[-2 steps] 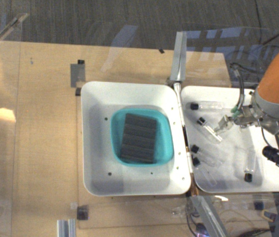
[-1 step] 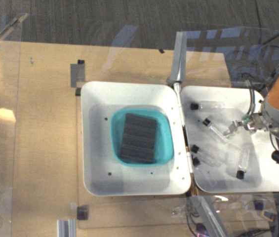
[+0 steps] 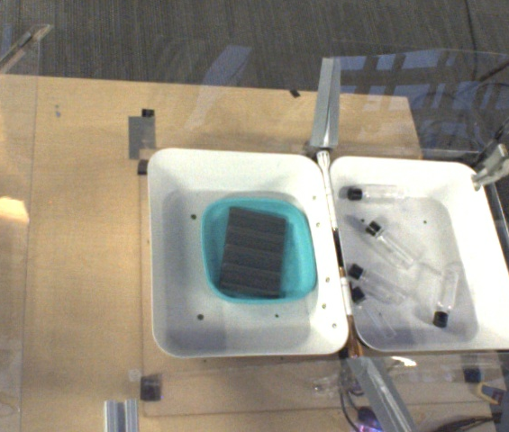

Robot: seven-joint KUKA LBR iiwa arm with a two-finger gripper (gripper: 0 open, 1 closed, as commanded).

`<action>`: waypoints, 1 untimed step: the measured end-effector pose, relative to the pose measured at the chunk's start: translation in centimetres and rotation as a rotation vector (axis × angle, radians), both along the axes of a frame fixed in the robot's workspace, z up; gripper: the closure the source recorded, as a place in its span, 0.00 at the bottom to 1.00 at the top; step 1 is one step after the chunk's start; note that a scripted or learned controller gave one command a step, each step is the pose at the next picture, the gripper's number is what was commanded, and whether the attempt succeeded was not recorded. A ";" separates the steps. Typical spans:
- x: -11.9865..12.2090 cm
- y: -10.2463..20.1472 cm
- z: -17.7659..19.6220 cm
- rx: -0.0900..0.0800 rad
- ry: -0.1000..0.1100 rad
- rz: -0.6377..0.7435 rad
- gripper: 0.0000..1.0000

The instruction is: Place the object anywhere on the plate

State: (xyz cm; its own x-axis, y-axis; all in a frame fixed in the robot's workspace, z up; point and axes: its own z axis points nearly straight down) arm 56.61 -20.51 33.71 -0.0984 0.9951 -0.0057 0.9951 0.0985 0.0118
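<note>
A teal plate (image 3: 303,246) with rounded corners lies in the middle of the left white bin (image 3: 168,268). A dark grey ribbed rectangular block (image 3: 254,250) rests flat on the plate, slightly tilted, and covers most of its floor. Nothing touches the block.
The right white bin (image 3: 484,268) holds several clear vials with black caps, such as one near the back (image 3: 376,192) and one at the front right (image 3: 446,297). A metal divider post (image 3: 326,106) stands behind the seam between the bins. Cables and a bracket (image 3: 504,157) sit at the far right edge.
</note>
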 end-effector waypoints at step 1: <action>-7.8 -0.1 1.3 0.003 0.003 -0.225 0.00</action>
